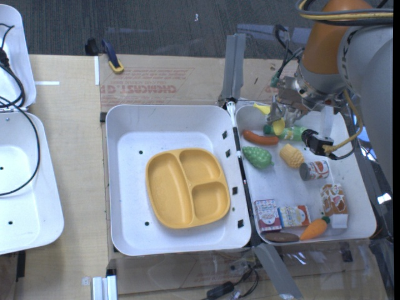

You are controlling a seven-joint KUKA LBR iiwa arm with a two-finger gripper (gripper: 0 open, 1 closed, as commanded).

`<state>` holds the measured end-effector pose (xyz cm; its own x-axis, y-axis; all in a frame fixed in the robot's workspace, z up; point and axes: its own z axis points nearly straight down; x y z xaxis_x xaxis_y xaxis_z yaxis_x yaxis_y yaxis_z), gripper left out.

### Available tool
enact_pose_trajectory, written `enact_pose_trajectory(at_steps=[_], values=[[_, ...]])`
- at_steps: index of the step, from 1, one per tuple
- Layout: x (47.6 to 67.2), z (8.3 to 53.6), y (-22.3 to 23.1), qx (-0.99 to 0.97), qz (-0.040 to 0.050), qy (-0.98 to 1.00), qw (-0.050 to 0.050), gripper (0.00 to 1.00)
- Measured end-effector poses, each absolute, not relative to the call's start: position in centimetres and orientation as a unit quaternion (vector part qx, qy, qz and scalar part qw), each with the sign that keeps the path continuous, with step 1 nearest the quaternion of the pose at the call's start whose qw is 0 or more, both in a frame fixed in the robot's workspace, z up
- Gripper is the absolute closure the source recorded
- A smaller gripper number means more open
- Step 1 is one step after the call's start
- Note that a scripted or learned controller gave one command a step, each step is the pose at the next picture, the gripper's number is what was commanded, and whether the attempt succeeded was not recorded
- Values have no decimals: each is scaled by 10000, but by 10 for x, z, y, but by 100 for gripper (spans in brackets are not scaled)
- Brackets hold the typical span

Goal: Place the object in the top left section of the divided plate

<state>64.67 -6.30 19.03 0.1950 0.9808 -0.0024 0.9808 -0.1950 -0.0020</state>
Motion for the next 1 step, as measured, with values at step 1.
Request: enact_pose_trajectory(at_steps=[1], values=[[578,211,-11,-7920,20,-6105,10,100]])
